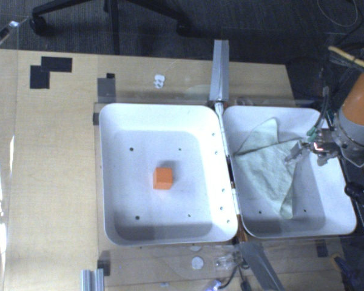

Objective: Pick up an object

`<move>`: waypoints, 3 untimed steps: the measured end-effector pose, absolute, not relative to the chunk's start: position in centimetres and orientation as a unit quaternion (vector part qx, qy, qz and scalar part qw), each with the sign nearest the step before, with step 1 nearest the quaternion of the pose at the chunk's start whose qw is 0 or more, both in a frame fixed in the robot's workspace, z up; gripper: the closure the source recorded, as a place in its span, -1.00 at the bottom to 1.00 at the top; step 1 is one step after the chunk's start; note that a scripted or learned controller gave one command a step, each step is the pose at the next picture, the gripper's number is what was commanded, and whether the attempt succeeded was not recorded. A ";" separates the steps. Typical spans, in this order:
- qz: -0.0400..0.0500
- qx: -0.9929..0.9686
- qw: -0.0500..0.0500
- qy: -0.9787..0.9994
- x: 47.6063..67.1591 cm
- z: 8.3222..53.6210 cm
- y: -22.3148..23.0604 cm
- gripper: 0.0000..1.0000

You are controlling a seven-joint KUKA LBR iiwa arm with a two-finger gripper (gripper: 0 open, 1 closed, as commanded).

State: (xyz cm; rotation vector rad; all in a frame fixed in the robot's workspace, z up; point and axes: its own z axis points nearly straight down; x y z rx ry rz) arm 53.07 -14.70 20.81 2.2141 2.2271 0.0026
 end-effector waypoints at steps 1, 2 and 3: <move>0.002 0.727 0.003 0.686 56.1 9.6 -13.0 -1.00; 0.004 0.727 0.003 0.686 56.2 10.7 -12.9 1.00; 0.001 0.753 0.002 0.658 63.3 17.9 -12.3 1.00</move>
